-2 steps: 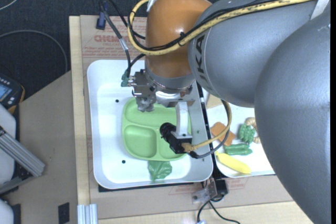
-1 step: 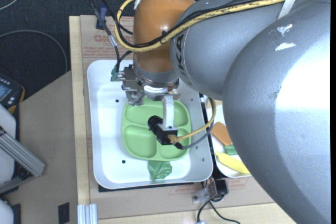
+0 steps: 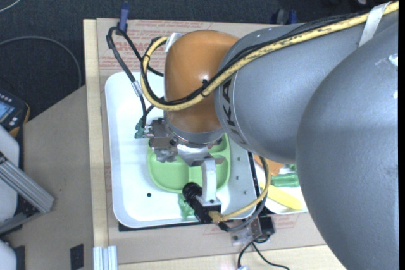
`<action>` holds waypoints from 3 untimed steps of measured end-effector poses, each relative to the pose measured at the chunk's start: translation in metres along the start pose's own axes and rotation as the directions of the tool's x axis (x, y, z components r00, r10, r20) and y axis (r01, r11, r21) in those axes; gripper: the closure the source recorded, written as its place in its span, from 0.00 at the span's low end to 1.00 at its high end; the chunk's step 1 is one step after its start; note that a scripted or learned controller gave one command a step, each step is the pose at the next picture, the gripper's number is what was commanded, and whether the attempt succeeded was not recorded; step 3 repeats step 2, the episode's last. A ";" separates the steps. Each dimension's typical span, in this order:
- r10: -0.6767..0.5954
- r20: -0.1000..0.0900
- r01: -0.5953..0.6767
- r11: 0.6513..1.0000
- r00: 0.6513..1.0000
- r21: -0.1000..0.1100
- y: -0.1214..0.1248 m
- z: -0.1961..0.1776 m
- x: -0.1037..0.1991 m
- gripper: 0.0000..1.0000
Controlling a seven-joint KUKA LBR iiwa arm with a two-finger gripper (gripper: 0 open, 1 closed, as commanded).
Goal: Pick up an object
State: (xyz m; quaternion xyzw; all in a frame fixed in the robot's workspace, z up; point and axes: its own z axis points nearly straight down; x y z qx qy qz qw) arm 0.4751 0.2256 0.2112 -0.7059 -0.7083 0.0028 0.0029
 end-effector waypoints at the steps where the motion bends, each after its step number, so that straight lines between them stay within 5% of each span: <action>1: 0.012 0.007 -0.012 1.000 1.000 0.001 0.067 0.108 -0.057 1.00; 2: 0.003 -0.005 -0.003 1.000 1.000 -0.029 0.128 -0.203 -0.057 1.00; 3: 0.003 -0.005 -0.003 1.000 1.000 -0.029 0.128 -0.203 -0.057 1.00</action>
